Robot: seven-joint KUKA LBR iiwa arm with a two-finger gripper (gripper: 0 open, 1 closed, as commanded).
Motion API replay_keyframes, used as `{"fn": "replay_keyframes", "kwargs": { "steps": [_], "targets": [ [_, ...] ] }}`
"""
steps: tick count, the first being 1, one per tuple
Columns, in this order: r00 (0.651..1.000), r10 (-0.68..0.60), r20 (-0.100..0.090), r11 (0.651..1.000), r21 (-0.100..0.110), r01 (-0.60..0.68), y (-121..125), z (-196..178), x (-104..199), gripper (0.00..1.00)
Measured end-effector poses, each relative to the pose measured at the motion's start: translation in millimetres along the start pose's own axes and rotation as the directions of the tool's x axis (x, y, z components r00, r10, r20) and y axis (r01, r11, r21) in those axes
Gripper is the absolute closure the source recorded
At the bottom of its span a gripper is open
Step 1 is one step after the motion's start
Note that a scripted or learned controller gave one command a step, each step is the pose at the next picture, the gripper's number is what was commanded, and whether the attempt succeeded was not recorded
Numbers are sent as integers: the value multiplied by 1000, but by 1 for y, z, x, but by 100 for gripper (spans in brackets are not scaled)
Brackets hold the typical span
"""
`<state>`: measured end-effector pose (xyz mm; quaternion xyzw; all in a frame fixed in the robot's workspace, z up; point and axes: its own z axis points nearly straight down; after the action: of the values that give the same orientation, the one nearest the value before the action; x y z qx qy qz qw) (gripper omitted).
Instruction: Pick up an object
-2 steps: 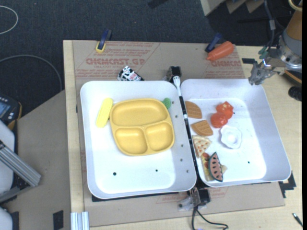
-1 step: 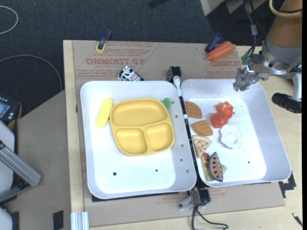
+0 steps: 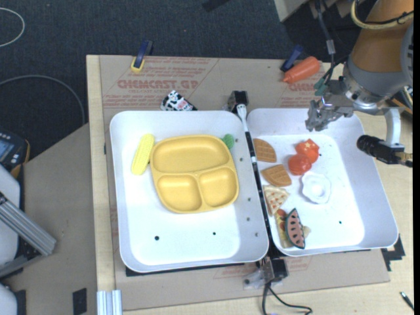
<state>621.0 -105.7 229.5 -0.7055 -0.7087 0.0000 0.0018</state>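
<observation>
Red toy tomato [image 3: 303, 156] beside white fried egg [image 3: 316, 188]

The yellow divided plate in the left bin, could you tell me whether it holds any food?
Empty: the yellow divided plate shows three bare compartments; the corn lies beside it.

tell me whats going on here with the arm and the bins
A grey robot arm reaches in from the right, its end effector hovering over the far edge of the right bin. Nothing shows between its fingers. That bin holds toy food: a red tomato, bread pieces, a white egg and a watermelon slice. The left bin holds a yellow divided tray with a corn cob beside it.
</observation>
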Motion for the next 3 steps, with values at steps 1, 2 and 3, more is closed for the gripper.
{"fn": "replay_keyframes", "kwargs": {
  "steps": [1,2,3],
  "targets": [
    [1000,0,0,1000,1,0,-28,-8,41,100],
    [1000,-1,-1,1000,2,1,-45,-1,92,100],
    [1000,0,0,1000,2,0,-71,-5,130,100]
  ]
}}
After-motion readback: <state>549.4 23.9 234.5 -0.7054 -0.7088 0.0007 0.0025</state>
